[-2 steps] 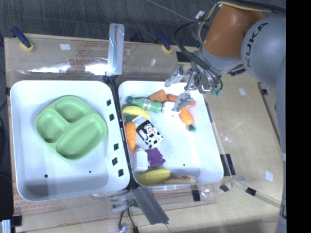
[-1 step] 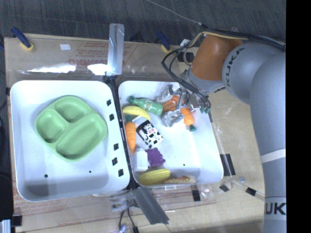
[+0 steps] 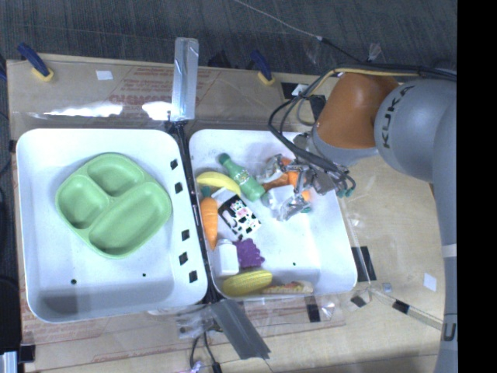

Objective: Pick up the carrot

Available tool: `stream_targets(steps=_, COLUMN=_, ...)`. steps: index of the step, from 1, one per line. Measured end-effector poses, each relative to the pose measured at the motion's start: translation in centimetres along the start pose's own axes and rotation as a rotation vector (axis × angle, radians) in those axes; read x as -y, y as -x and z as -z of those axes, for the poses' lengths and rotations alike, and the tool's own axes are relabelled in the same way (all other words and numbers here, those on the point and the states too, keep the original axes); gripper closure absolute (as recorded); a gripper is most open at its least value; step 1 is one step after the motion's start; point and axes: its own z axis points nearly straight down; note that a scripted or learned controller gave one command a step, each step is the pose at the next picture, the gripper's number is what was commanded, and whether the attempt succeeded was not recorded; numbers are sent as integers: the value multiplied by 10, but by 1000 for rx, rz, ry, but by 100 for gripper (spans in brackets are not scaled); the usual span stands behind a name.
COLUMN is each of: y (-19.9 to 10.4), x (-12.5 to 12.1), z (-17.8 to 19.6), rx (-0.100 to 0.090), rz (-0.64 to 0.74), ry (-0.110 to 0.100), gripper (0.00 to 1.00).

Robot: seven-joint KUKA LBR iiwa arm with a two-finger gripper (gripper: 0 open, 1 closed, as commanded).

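Low in the right bin [image 3: 334, 243], the pincer [image 3: 293, 196] hangs off the grey arm [image 3: 411, 127] with its orange band [image 3: 353, 111], near the bin's upper right part. Its metal tip sits among clear, shiny clutter, and whether it is spread or closed cannot be told from this slanted overhead view. A small orange piece [image 3: 293, 179] lies right beside the tip; whether it is gripped cannot be told.

Two shallow white bins stand side by side on the bench [image 3: 396, 231]. The left bin [image 3: 39, 231] carries one green divided plate [image 3: 115, 203] with three compartments.

The right bin carries the mixed pile. One carrot [image 3: 210, 220] lies against the bin's left wall, orange, tapered, set lengthways with its thick end toward the top of the view and its point toward the bottom. It is apart from the pincer, with other things between them. Just above it lies one yellow banana [image 3: 217, 182], and one green bottle [image 3: 241, 177] slants beside that. One black-and-white spotted cow toy [image 3: 241, 217] touches the carrot's right side. Below lie one purple bunch of grapes [image 3: 249, 252] and one small white block [image 3: 227, 259], then one yellow corn cob [image 3: 247, 282] near the bin's lower wall.
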Motion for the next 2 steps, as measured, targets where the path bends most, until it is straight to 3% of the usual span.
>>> stream_targets(steps=1, y=3, x=-2, z=11, rx=3, rz=7, ry=-1, gripper=100)
stream_targets(steps=2, y=2, x=0, z=51, rx=4, rz=358, ry=-4, gripper=100)
